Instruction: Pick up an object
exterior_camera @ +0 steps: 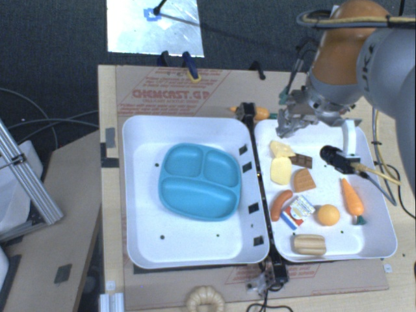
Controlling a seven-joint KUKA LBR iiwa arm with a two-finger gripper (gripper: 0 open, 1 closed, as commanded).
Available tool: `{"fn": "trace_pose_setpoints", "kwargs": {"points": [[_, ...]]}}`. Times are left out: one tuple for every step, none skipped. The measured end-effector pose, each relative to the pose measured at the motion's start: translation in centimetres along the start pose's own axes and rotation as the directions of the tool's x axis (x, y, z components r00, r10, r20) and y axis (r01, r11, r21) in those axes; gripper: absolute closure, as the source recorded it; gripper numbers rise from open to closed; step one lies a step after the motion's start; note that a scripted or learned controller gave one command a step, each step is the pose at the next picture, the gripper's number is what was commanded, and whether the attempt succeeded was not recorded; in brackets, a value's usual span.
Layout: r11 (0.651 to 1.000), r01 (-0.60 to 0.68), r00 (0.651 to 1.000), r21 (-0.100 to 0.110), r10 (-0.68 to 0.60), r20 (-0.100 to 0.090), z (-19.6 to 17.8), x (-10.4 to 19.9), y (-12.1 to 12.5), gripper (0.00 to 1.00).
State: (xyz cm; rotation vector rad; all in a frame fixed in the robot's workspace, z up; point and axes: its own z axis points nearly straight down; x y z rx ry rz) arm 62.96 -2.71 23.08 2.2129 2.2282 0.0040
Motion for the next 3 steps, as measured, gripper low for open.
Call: {"fn": "trace_pose_setpoints", "kwargs": {"points": [[1.0, -0.001, 1.0, 0.001, 0.001, 0.002, 1.4, 0.1, 0.1, 1.0], [1.0, -0.001, 1.0, -0.001, 0.001, 0.0, 0.4, 0.4, 1.3, 1.0], [1.0, -0.001, 1.0, 0.002, 0.001, 0.001, 0.5, 1.3, -0.6, 1.0]]}}
